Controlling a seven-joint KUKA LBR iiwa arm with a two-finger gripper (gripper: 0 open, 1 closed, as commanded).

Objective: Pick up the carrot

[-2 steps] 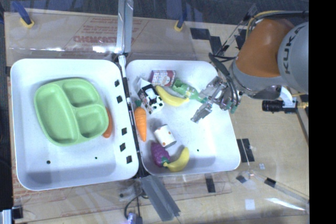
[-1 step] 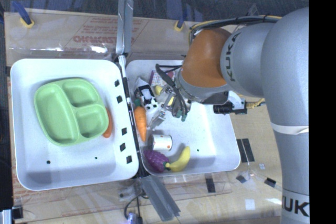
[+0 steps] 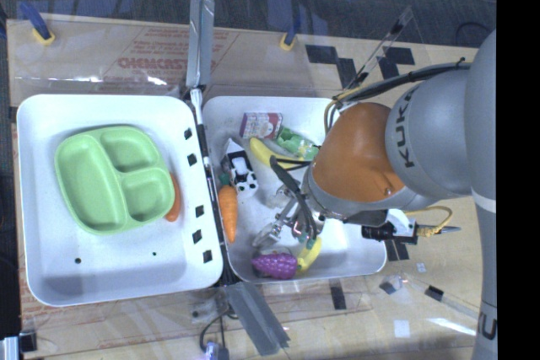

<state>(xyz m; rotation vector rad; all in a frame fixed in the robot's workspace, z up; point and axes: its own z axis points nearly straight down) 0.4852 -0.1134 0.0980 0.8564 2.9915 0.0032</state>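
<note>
The carrot [image 3: 228,213] is orange with a green top and lies lengthwise against the left wall of the right bin [image 3: 354,265]. My gripper [image 3: 283,230] hangs low over the middle of that bin, just right of the carrot and apart from it. It sits right above a bunch of purple grapes [image 3: 276,265]. The orange band of the arm [image 3: 359,152] covers the bin's right half. Nothing can be seen held in the gripper.
The right bin also holds a pink box [image 3: 260,125], a green packet [image 3: 297,141], a yellow banana [image 3: 263,153], a black-and-white toy [image 3: 240,171] and a yellow piece [image 3: 309,253]. In the left bin [image 3: 51,265] a green divided plate [image 3: 114,177] has an orange item [image 3: 174,200] at its right edge.
</note>
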